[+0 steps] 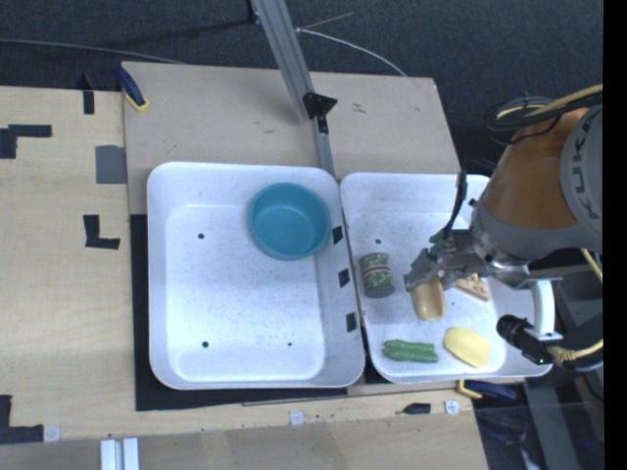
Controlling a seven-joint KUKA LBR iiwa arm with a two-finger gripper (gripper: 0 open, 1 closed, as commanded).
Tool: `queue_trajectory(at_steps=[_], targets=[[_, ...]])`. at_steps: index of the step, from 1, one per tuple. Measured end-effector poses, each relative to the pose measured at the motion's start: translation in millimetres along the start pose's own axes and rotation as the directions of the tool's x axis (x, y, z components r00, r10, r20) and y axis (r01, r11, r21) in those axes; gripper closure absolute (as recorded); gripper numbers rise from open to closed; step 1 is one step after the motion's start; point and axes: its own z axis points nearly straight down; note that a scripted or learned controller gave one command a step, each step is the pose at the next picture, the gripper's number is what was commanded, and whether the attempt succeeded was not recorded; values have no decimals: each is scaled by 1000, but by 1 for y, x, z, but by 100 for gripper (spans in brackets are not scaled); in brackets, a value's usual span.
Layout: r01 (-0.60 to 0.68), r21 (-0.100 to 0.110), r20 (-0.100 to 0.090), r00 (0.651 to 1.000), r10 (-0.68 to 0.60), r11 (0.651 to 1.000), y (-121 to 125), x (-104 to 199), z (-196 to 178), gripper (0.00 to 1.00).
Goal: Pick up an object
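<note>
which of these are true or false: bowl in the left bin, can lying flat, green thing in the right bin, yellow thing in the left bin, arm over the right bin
1. The bowl sits in the left bin. True.
2. The can lies flat. False: it stands upright in the right bin.
3. The green thing lies in the right bin. True.
4. The yellow thing is in the left bin. False: it lies in the right bin, beside the green thing.
5. The gripper is over the right bin. True.
</note>
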Motion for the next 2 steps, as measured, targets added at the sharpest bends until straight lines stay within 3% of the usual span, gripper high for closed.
queue_trajectory(at_steps=[2], targets=[[6,5,-2,1000,-6,1000,31,97,-12,100]])
